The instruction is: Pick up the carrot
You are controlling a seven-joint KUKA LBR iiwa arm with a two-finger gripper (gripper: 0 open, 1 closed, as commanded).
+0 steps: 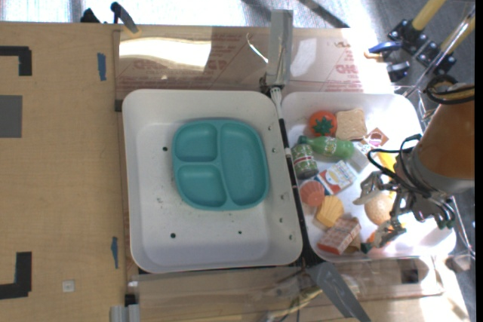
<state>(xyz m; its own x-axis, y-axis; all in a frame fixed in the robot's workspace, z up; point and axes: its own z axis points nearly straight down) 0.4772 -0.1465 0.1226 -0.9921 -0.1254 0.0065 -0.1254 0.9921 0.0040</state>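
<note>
Under the tool (398, 213), carrot (383, 234) slanting upper-right to lower-left.

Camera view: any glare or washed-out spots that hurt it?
Camera view: strong light blows out the right white bin's lower right corner and the clear panel behind the bins; the small orange carrot beside the tool looks slightly soft; the teal divided plate is evenly lit.

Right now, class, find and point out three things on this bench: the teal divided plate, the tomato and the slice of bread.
teal divided plate (220, 164), camera view, on the ridge between its compartments.
tomato (322, 123), camera view, on its red top.
slice of bread (351, 124), camera view, middle of its face.
</note>
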